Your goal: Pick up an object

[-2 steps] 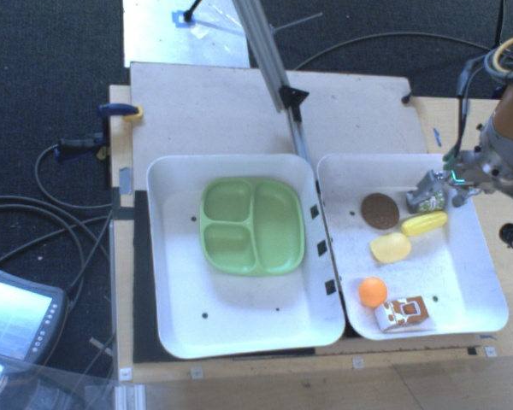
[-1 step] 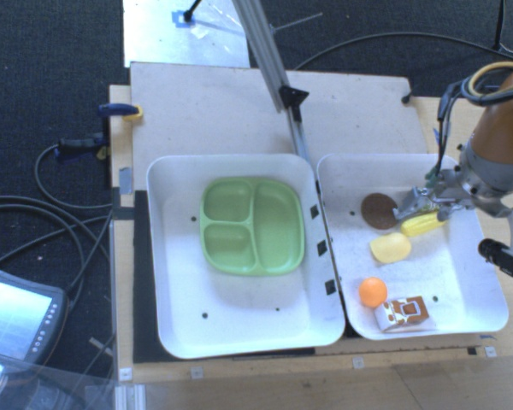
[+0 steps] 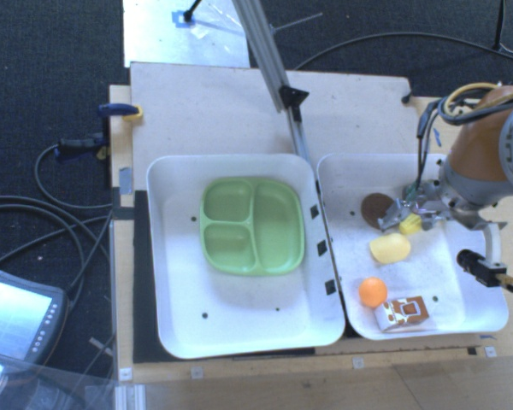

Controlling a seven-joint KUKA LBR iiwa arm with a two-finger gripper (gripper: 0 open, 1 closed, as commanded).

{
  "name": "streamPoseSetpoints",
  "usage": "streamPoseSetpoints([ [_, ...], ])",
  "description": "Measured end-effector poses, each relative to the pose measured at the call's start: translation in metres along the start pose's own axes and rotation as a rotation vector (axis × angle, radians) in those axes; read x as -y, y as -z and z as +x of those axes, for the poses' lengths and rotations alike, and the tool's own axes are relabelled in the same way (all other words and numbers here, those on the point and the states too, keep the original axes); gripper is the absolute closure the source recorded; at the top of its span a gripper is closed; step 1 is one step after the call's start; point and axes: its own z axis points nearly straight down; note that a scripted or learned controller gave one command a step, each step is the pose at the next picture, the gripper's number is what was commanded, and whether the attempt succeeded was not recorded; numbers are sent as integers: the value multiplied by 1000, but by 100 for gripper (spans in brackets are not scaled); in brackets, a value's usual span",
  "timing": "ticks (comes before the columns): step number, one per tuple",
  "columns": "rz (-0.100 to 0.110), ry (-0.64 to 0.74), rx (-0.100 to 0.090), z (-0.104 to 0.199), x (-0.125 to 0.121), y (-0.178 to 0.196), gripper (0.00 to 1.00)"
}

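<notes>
While low — claw (image 3: 408,220) over yellow piece (image 3: 409,224).

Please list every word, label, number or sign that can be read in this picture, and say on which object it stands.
No text can be read.
The small brown and white box in the right bin bears a printed pattern, too blurred to read.
The handheld screen at the lower left shows a bright display, too small to read.
</notes>
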Motion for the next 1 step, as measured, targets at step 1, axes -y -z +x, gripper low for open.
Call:
streamPoseSetpoints([
  [1, 2, -2, -2, 0, 0, -24, 0],
])
